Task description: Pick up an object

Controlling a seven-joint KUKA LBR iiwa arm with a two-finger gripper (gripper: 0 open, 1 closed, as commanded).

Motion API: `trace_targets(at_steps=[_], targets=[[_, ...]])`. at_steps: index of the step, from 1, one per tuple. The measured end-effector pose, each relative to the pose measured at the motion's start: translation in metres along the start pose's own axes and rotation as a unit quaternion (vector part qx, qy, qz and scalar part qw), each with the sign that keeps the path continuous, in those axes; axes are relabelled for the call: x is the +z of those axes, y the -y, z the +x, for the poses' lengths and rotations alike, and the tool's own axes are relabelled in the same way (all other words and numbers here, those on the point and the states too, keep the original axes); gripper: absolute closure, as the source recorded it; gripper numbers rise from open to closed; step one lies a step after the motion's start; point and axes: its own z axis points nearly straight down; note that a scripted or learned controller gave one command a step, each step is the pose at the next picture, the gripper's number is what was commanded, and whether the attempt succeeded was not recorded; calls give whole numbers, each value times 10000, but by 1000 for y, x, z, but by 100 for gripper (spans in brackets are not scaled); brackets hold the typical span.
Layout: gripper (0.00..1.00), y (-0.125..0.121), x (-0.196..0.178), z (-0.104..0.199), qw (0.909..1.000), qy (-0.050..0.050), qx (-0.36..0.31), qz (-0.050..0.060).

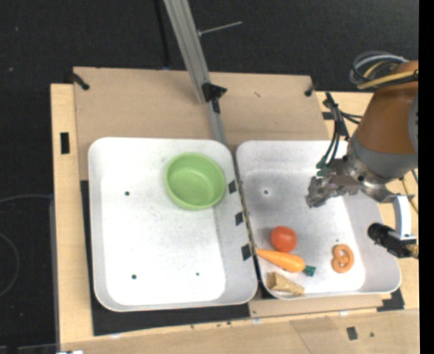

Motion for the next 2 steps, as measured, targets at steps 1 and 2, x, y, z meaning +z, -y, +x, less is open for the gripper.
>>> trace_targets(at_steps=[1,2], targets=[[100,-22,-15,47,10000,-1,-10,-18],[100,-41,-8,90,10000,-1,-5,-11]])
